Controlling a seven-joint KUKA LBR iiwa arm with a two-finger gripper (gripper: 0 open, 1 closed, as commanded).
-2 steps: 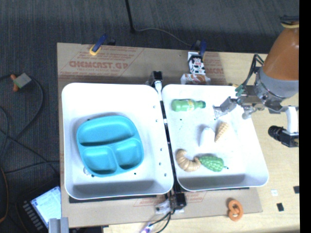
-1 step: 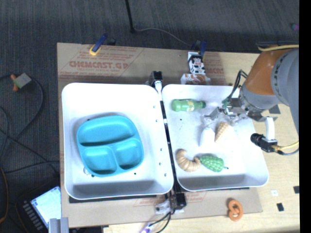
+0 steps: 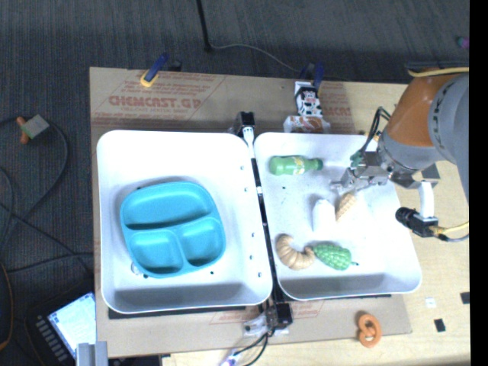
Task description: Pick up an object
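Note:
My gripper (image 3: 360,177) hangs over the upper right part of the right bin (image 3: 381,280), at the end of the grey arm with its orange band (image 3: 415,117). Just below it lies a tan ridged cone-shaped toy (image 3: 347,203), very close to the gripper or touching it. A small white object (image 3: 324,213) lies left of the cone. A green bottle (image 3: 294,165) rests on its side near the bin's back wall, left of the gripper. A tan croissant-like toy (image 3: 294,252) and a green bumpy toy (image 3: 334,255) sit together at the bin's front.
The left bin (image 3: 122,151) holds a blue divided tray (image 3: 172,228). A black clip (image 3: 246,123) sits on the back rim between the bins. A small cow figure (image 3: 308,107) stands behind the right bin. An orange ring (image 3: 369,329) lies on the bench in front.

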